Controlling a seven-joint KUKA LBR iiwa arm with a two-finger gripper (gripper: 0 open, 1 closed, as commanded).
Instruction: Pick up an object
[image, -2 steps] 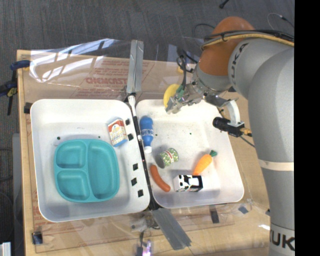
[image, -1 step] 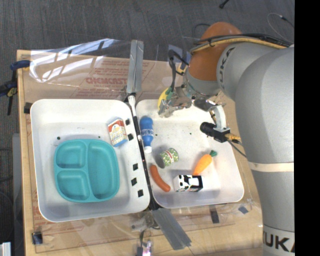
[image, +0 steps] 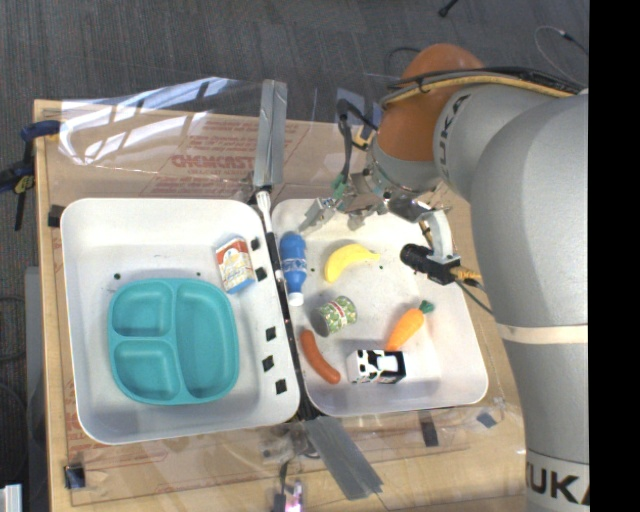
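Approach step, nothing grasped; claw (image: 345, 200) hovers at far edge of right bin (image: 462, 345), fingers spread wide, holding nothing; banana (image: 350, 261) just below claw, bottle (image: 292, 264) beside; next: descend onto banana, close.

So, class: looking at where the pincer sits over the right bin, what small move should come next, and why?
Probably a short drop toward the banana. The pincer hangs at the right bin's far edge with nothing seen between its fingers, and the banana lies nearest, apart from the blue bottle and the other items.
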